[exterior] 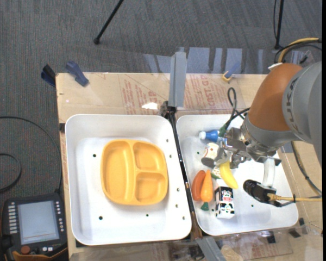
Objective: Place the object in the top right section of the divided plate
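The end effector [228,159] hovers at the small yellow plastic banana [228,174]; whether it is spread cannot be told. The banana looks light, stiff and smooth, best pinched across its curved middle before carrying to the yellow divided plastic plate [134,172].

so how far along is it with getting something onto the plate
Nothing looks done yet: the yellow divided plate in the left bin has nothing in its sections. In hand: the tool sits low in the right bin, over the banana, beside the carrot. Whether it grips anything is unclear. Left: lifting, carrying, placing in the top right section.
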